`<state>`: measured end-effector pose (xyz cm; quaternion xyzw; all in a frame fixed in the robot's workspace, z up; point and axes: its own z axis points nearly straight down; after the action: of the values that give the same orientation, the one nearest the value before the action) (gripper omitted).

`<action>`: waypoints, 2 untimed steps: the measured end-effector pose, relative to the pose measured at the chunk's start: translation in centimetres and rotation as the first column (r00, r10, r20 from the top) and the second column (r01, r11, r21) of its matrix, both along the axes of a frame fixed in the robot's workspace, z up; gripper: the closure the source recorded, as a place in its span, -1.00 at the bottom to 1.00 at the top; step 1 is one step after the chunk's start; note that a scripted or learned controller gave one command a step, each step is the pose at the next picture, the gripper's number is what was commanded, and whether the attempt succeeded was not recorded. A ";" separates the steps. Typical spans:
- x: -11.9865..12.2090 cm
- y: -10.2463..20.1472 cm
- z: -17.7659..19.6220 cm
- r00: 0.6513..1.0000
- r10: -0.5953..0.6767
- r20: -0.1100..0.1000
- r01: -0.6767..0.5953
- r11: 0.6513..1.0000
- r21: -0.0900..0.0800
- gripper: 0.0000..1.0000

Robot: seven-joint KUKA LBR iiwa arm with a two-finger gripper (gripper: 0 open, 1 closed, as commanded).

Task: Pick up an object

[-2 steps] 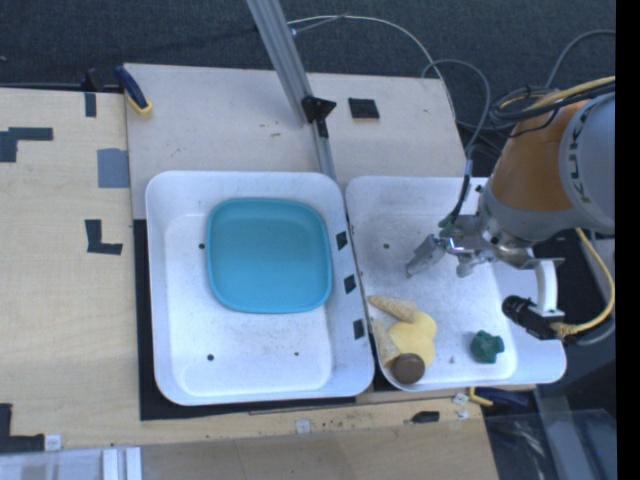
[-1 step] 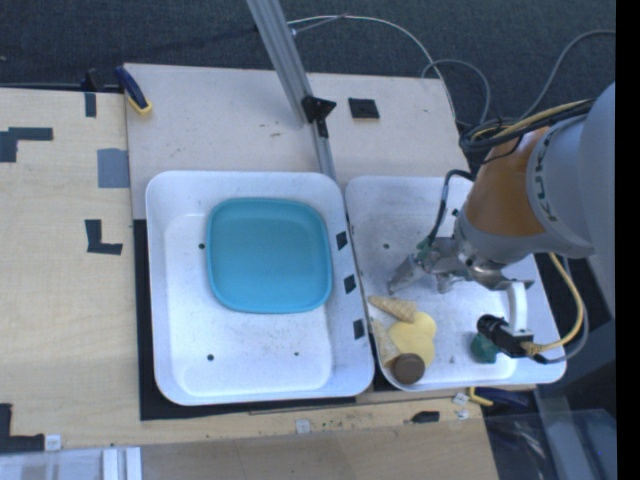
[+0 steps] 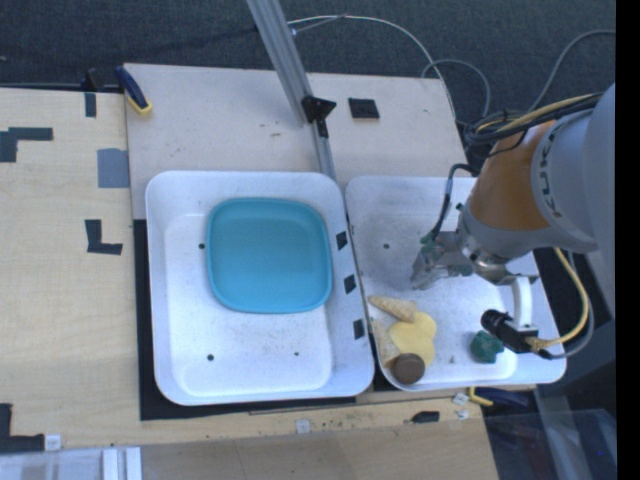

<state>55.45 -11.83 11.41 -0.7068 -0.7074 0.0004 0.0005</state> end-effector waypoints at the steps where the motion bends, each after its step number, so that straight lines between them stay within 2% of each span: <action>1: 0.4 0.6 6.0 1.000 0.000 0.005 0.000 1.000 -0.001 1.00; 2: 1.5 0.6 11.2 1.000 0.000 0.005 0.000 1.000 -0.001 1.00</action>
<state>56.95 -11.24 22.63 -0.7069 -0.7073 -0.0011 -0.0014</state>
